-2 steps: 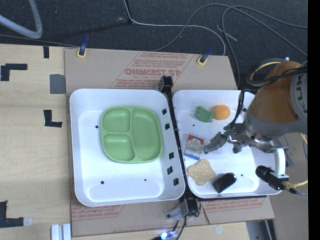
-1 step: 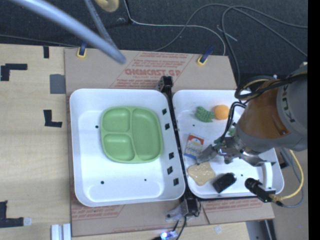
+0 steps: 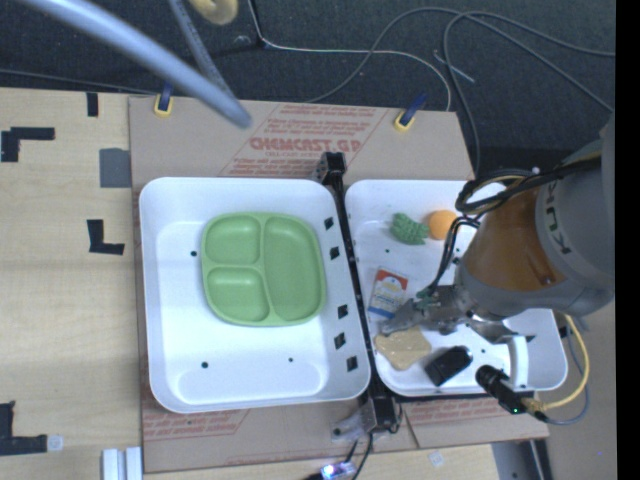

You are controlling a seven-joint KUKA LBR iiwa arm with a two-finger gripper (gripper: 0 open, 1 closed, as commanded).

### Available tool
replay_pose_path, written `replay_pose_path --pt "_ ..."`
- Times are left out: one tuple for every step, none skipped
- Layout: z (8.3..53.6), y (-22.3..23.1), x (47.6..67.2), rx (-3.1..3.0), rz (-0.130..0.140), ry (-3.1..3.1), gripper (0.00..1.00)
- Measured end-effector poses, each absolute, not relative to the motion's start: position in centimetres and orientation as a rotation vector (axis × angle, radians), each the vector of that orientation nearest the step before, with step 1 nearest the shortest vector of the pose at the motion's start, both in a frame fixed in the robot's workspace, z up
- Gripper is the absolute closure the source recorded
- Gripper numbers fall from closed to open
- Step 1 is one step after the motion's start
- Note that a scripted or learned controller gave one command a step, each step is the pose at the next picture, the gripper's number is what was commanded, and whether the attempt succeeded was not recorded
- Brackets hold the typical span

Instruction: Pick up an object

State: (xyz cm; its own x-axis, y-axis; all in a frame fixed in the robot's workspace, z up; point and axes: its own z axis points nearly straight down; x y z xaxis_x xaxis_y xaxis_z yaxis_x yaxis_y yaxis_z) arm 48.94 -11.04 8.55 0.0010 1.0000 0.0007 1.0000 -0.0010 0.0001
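The right bin (image 3: pixel 540 368) holds a small red, white and blue packet (image 3: pixel 388 290), a tan flat piece (image 3: pixel 402 348), a green knobbly toy (image 3: pixel 407 228) and an orange ball (image 3: pixel 441 224). A black block (image 3: pixel 447 365) lies near the bin's front wall. My gripper (image 3: pixel 412 316) reaches in from the right and hangs low between the packet and the tan piece, close over both. I see nothing held in it. The arm's grey and orange wrist covers the right part of this bin.
The left bin (image 3: pixel 170 268) carries a green divided plate (image 3: pixel 264 268). A black divider (image 3: pixel 345 268) separates the two bins. A grey bar (image 3: pixel 130 43) crosses the upper left, above the bench. Cables trail over the dark floor behind.
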Motion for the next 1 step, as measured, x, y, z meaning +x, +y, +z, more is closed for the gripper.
replay_pose_path --pt "9.86 -11.00 49.20 -2.225 -0.009 -2.225 1.00"
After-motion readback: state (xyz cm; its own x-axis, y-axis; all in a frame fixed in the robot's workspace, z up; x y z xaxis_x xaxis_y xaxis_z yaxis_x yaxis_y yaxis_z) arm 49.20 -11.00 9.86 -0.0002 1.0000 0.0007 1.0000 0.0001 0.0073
